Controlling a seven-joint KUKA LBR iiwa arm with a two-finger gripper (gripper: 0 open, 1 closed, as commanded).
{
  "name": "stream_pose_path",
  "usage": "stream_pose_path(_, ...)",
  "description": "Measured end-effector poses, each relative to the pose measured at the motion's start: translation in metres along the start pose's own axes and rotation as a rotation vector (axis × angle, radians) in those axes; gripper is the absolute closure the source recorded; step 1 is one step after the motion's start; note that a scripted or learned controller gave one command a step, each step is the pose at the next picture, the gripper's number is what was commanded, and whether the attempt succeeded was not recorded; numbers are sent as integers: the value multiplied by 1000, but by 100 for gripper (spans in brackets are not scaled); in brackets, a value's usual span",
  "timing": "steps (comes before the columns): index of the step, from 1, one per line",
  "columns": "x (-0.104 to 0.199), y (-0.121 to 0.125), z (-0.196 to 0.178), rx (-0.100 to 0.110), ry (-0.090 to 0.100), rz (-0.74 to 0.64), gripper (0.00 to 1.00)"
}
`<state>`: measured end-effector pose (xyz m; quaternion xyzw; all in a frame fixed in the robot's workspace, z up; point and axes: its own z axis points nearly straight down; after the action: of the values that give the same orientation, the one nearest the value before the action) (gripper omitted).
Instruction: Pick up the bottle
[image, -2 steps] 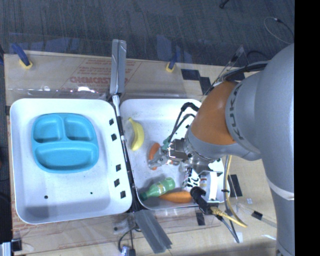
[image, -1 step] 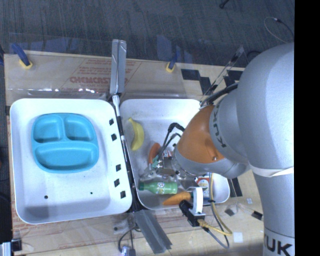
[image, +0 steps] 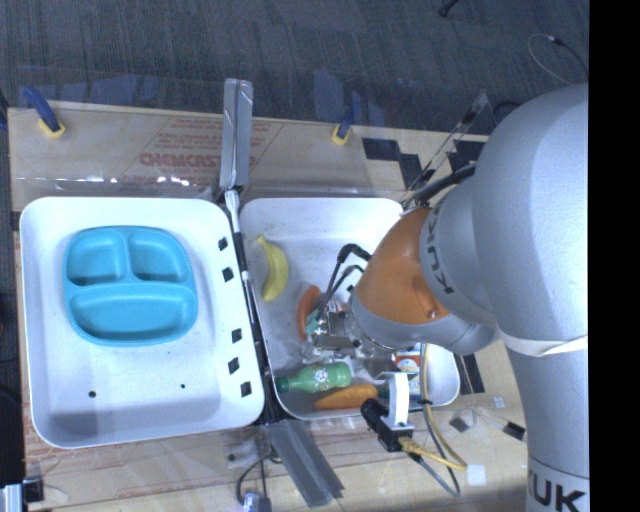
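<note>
The green bottle (image: 316, 378) lies on its side near the 6 o'clock wall of the right bin (image: 330, 215), cap end toward 9 o'clock, label facing up. Just past it toward 6 o'clock, touching or nearly so, lies an orange carrot (image: 345, 397). The gripper (image: 330, 337) hangs low over the bin directly at the bottle's 12 o'clock side, close above it — whether it is spread or closed, I cannot tell, since the wrist and cables crowd the spot; nothing is seen held in it. A second orange piece (image: 305, 310) lies at the gripper's 10 o'clock, and a yellow banana (image: 271, 268) rests farther toward 11 o'clock, near the divider between the bins. The grey arm with its orange band (image: 400, 280) comes in from 3 o'clock and covers much of the right bin. In the left bin (image: 50, 400), well apart from all this, sits a blue divided plate (image: 128, 282). Both bins stand on the tabletop (image: 120, 145).
</note>
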<state>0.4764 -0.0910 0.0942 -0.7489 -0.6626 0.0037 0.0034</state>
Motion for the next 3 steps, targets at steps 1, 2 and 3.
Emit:
stream_pose_path(1, 0, 0, 0, -1, 0, -1, 0)
stream_pose_path(2, 1, 0, -6, 4, -1, -7, 100)
stream_pose_path(3, 1, 0, -6, 3, -1, -8, 0)
